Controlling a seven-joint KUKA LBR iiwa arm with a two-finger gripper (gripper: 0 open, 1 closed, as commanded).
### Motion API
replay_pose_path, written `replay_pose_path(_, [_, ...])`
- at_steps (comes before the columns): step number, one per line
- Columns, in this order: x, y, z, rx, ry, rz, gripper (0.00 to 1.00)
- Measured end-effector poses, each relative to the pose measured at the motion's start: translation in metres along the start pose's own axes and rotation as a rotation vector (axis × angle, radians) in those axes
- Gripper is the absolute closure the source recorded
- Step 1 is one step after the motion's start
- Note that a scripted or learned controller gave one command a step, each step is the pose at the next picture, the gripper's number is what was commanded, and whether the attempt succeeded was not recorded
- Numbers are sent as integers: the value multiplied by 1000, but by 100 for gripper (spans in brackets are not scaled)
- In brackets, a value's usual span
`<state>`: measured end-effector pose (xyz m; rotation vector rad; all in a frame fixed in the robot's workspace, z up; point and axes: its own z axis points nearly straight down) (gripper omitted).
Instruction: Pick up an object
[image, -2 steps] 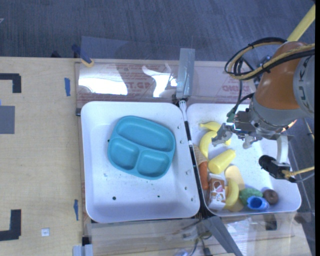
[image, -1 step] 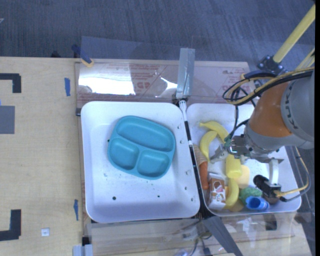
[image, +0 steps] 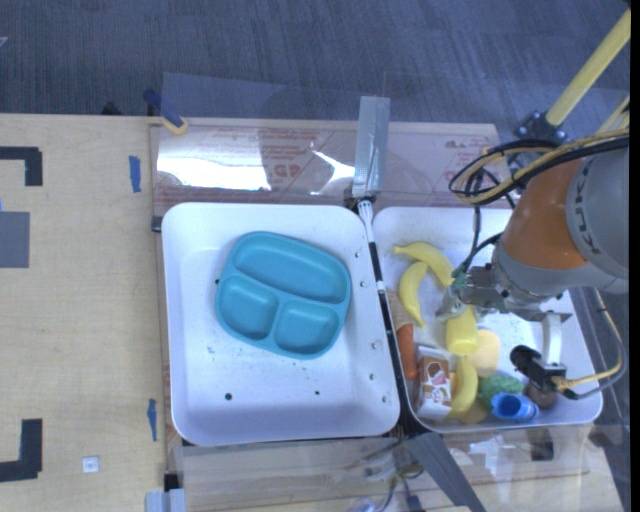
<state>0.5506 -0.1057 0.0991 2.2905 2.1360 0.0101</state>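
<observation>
Gripper (image: 462, 298) sits low in the right bin (image: 585, 400), at the heap of toy food; finger state cannot be judged from this angle. Yellow banana (image: 420, 272) lies just left of it, a second yellow piece (image: 461, 332) directly below it, touching or nearly so. Orange carrot (image: 406, 352) and small carton (image: 434, 380) lie lower left. Blue compartment tray (image: 283, 293) rests far left in the left bin (image: 190, 330).

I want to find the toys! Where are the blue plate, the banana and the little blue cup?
blue plate (image: 283, 293): camera view, middle ridge between its compartments.
banana (image: 414, 290): camera view, middle of its curve.
little blue cup (image: 507, 406): camera view, its rim.
</observation>
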Motion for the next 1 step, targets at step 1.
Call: replay_pose_path(1, [57,21,-101,1,5,-85,100])
